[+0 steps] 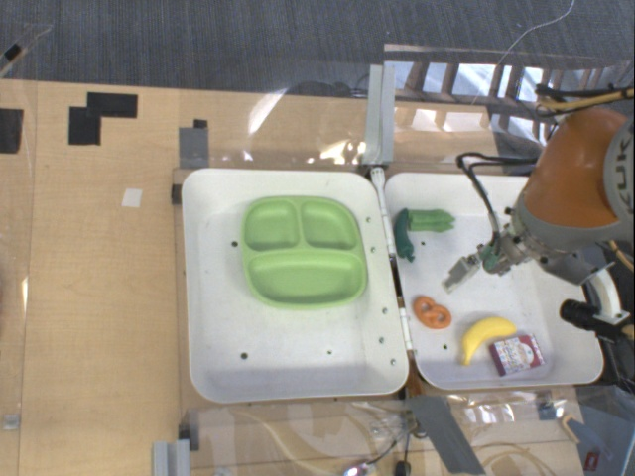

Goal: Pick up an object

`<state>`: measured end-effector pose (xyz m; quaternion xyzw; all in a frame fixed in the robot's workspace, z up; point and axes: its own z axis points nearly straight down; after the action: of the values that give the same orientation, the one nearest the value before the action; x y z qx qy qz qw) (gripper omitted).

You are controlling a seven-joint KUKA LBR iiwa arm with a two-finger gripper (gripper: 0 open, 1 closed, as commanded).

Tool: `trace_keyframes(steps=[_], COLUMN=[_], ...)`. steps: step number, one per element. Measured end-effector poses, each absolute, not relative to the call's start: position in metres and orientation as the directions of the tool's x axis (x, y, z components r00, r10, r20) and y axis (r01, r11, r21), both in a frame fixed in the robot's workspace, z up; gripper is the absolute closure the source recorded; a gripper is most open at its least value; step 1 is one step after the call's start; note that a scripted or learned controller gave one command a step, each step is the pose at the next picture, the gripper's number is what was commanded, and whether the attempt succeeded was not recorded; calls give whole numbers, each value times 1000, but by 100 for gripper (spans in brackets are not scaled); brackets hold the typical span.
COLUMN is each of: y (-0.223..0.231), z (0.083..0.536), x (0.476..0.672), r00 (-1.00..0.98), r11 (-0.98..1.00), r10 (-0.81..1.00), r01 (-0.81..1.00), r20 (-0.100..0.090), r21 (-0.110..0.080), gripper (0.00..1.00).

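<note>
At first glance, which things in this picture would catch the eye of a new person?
The green divided plate stands out first, lying alone in the left bin. Next comes the grey and orange arm, its gripper over the right bin, where a banana, an orange pretzel-shaped piece and a green toy lie.

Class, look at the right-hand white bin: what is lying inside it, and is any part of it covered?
The right bin holds a green toy, an orange pretzel, a banana and a dark red packet. The arm hangs over the far right side, covering the floor there.
</note>
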<state>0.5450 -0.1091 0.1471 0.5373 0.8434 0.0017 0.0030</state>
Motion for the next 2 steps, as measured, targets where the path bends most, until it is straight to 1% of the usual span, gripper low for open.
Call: trace_keyframes(steps=[1,2], y=[-110,-91], z=[91,136], x=[644,642], r00=[-490,-598], r11=[491,598], r10=[871,802], r01=[871,802], r20=[-8,-6], r21=[12,7], gripper=[0,0])
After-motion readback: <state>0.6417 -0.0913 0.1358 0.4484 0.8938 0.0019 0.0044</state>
